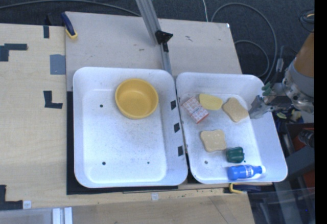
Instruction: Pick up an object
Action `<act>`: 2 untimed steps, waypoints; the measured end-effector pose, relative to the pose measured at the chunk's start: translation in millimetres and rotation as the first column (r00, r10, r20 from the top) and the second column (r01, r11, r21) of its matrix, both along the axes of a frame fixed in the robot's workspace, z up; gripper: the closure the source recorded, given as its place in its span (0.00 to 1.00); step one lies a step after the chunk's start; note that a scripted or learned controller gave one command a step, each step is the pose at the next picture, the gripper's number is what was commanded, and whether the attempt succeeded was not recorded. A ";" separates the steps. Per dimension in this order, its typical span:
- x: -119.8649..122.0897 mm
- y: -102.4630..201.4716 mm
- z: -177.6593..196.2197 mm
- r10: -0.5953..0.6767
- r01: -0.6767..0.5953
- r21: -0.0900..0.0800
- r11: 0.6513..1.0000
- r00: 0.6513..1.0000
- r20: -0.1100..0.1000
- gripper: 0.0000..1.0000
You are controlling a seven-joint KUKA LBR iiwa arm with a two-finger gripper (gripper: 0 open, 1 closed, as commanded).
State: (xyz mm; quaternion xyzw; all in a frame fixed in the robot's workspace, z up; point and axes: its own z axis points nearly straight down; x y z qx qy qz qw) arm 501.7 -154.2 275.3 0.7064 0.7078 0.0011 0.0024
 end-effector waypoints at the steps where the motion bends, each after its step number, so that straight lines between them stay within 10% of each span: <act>1: 17.4 47.4 -14.8 -0.001 0.001 0.001 1.000 1.000 -0.007 1.00; 2: 53.6 92.3 -25.8 0.004 -0.004 0.002 1.000 1.000 -0.006 1.00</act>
